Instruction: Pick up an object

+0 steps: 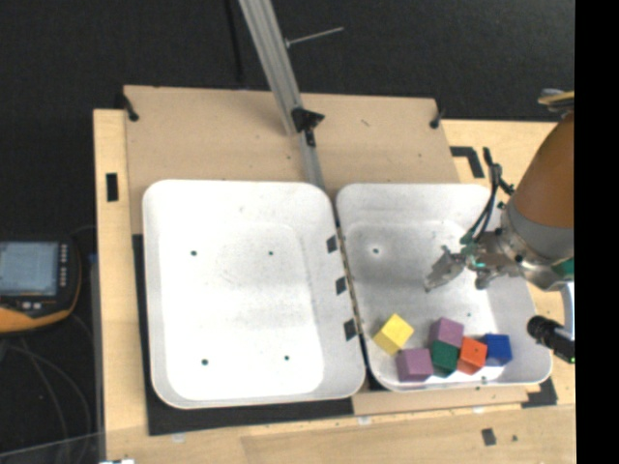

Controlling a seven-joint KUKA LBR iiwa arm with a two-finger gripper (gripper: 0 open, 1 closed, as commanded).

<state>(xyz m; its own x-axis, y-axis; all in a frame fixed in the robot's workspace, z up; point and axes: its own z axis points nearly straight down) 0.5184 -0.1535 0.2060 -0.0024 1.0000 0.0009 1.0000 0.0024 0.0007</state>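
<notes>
nothing picked yet: gripper (447,269) hangs over the bare middle of the right bin (406,211), can't tell if it's spread or closed, nothing visible in it. blocks sit clustered at that bin's near edge: yellow cube (395,333), two purple cubes (415,363), green (444,357), orange (472,354), blue (497,347). whole grab remains, i'd judge; left bin (242,211) isn't involved.
</notes>
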